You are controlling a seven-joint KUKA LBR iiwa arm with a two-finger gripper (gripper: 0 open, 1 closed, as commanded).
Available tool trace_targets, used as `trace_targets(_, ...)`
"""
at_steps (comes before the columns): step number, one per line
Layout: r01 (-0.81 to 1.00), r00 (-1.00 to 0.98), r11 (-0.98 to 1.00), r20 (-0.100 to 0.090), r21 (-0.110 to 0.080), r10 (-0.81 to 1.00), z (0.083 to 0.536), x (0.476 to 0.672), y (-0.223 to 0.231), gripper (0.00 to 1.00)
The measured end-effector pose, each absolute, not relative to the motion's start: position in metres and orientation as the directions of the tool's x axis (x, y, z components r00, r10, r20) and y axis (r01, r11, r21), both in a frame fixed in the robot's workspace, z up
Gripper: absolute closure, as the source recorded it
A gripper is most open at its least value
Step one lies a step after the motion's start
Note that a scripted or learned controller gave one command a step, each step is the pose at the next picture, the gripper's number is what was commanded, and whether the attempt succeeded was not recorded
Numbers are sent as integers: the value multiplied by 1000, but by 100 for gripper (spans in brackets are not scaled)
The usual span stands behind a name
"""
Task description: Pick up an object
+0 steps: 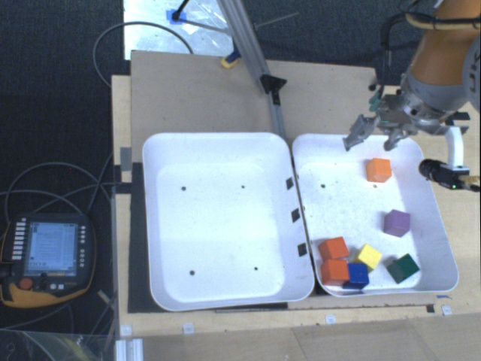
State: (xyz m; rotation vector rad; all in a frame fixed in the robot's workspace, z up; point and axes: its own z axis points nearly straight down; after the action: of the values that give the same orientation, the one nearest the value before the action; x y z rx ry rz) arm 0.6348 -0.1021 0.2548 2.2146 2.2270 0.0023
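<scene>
The right bin [436, 224] holds several small blocks. An orange cube [379, 170] lies near its far edge, and a purple cube [397, 222] sits lower down. Along the near edge are two orange blocks [334, 258], a yellow block [369, 256], a blue block [358, 274] and a dark green block [403, 268]. My gripper [376, 135] hangs above the far edge of the right bin, just up and left of the orange cube. Its two fingers are spread apart with nothing between them.
The left bin [161, 201] lies beside the right one. A slanted grey pole [248, 43] crosses the bench toward the bins' far junction. A teach pendant [45, 258] lies on the floor at far left.
</scene>
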Motion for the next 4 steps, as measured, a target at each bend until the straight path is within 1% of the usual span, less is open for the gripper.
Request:
trace_targets(1,1000,-5,5,0,2,1000,255,635,-102,0)
trace_targets(2,1000,-2,2,0,-4,1000,193,632,-104,0)
trace_targets(4,1000,-3,3,0,-2,1000,110,629,-102,0)
